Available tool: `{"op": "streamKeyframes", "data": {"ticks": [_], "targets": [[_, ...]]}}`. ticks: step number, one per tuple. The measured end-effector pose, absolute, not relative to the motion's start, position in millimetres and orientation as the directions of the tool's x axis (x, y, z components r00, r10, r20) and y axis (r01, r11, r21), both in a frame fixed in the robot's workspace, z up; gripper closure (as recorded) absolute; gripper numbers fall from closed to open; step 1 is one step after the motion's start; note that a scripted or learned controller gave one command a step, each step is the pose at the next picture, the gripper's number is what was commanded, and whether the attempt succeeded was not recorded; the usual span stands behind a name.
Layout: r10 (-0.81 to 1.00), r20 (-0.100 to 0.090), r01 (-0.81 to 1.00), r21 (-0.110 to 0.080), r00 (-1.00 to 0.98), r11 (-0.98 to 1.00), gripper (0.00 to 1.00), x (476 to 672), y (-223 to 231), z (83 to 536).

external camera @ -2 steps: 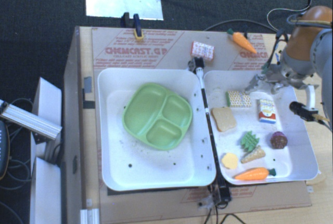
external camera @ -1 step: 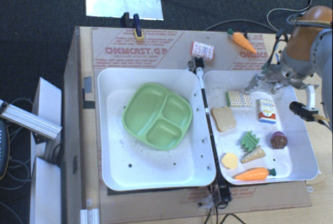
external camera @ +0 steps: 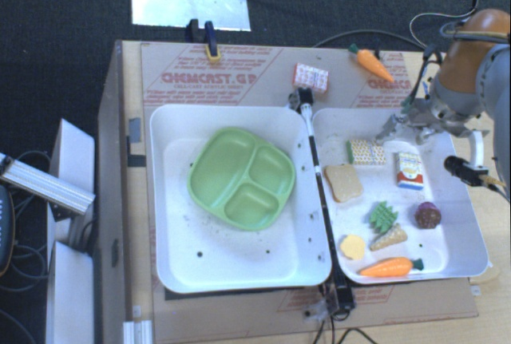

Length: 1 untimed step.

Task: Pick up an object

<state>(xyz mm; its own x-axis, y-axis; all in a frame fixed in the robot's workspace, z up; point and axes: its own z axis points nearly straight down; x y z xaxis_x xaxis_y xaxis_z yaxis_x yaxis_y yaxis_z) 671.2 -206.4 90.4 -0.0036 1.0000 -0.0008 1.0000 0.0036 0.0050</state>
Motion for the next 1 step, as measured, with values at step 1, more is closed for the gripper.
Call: {"op": "streamKeyframes", "data": {"ticks": [1], "targets": [[1.0,-0.001,1.0,0.005,-0.004,0.004,0.0,671.2,-206.4,90.4]]}}
